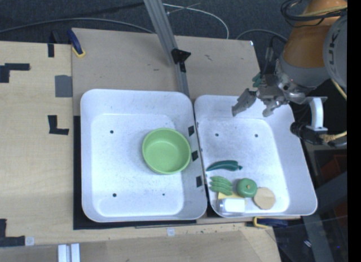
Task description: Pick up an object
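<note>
Two fingers of the gripper [257, 106] stand spread with nothing between them, we see, over the right bin's [293, 159] far edge. Well below the jaws lie a dark green pepper [224, 166], green toys [234, 186] and a tan disc [264, 198]; farther left, a green bowl [166, 151].

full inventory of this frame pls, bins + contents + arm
left bin: 1, white, left half of bench
right bin: 1, white, beside the left bin
bowl: 1, light green, upright in the left bin, toward its right side
dark green piece: 1, long and thin, right bin, above the cluster
light green lumpy piece: 1, right bin, near corner
round green piece: 1, right bin, beside the lumpy one
tan disc: 1, right bin, near edge
pale yellow block: 1, right bin, near edge
gripper: 1, grey, over the right bin's far edge, fingers spread, nothing between them
</note>
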### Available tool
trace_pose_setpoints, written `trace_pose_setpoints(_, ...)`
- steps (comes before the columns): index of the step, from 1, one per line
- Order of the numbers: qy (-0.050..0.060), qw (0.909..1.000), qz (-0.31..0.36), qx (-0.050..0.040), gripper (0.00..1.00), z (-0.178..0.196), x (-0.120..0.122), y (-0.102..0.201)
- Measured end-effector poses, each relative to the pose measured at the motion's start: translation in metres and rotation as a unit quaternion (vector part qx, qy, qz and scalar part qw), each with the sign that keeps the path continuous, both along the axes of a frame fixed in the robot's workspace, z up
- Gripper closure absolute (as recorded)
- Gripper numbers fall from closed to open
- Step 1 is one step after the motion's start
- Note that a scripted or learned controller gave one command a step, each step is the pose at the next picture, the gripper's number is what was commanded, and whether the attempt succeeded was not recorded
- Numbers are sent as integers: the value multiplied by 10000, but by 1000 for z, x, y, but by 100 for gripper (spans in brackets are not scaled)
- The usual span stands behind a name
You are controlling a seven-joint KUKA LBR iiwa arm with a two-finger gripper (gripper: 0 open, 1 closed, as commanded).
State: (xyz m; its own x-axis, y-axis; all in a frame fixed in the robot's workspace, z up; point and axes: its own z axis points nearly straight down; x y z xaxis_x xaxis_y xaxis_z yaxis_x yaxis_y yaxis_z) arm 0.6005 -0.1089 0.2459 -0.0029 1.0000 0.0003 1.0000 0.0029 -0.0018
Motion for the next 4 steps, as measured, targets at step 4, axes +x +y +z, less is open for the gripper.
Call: trace_pose_setpoints(4,-2,10000,-3,-12,0,-159,6,0)
